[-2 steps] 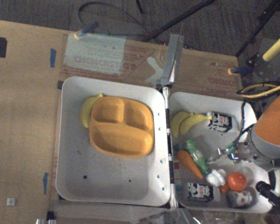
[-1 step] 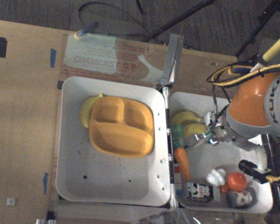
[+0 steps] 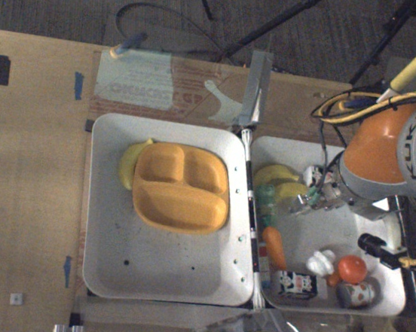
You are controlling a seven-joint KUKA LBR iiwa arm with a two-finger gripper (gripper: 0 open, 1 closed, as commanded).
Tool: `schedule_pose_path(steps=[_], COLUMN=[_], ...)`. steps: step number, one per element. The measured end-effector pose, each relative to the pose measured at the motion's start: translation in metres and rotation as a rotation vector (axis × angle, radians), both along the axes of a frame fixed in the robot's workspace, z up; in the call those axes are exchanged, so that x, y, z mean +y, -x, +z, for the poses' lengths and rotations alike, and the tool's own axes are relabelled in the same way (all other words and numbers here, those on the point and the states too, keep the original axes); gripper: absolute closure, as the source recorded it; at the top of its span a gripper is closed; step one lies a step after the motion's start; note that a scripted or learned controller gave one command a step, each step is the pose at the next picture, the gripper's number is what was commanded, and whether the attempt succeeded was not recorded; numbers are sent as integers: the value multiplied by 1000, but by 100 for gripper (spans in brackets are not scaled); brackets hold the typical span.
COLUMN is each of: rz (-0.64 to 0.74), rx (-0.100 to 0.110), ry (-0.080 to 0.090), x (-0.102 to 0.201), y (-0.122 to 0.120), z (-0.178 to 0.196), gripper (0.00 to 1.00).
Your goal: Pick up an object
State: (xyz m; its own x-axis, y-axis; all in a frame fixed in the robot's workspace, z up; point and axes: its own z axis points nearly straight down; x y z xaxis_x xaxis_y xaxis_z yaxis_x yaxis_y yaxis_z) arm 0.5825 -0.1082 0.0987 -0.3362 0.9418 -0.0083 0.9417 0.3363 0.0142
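Observation:
My gripper point(image 3: 306, 203) hangs low over the upper left part of the right bin point(image 3: 370, 234), right beside a pair of yellow fruit-like pieces point(image 3: 278, 180). A green item point(image 3: 264, 201) lies just left of it by the divider. Lower in the same bin lie an orange carrot point(image 3: 275, 248), a small milk carton point(image 3: 297, 284), a white piece point(image 3: 322, 261), a red tomato point(image 3: 352, 268) and a grey can point(image 3: 356, 294). Nothing is visibly held. The wrist hides the bin's upper right.
The left bin point(image 3: 99, 215) holds an orange divided plate point(image 3: 183, 185) resting on a yellow object point(image 3: 127, 164). A metal divider point(image 3: 248, 205) runs between the bins. Cables point(image 3: 353, 101) loop behind the arm. A black part point(image 3: 378, 248) juts over the right bin.

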Motion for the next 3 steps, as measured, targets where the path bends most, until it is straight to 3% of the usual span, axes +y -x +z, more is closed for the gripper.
schedule_pose_path(steps=[1,2,3], rz=[114,113,-107], rx=[12,8,19], ry=[-1,0,-5], x=[1,0,58], y=[29,28,65], z=[117,126,103], gripper=[100,100,100])
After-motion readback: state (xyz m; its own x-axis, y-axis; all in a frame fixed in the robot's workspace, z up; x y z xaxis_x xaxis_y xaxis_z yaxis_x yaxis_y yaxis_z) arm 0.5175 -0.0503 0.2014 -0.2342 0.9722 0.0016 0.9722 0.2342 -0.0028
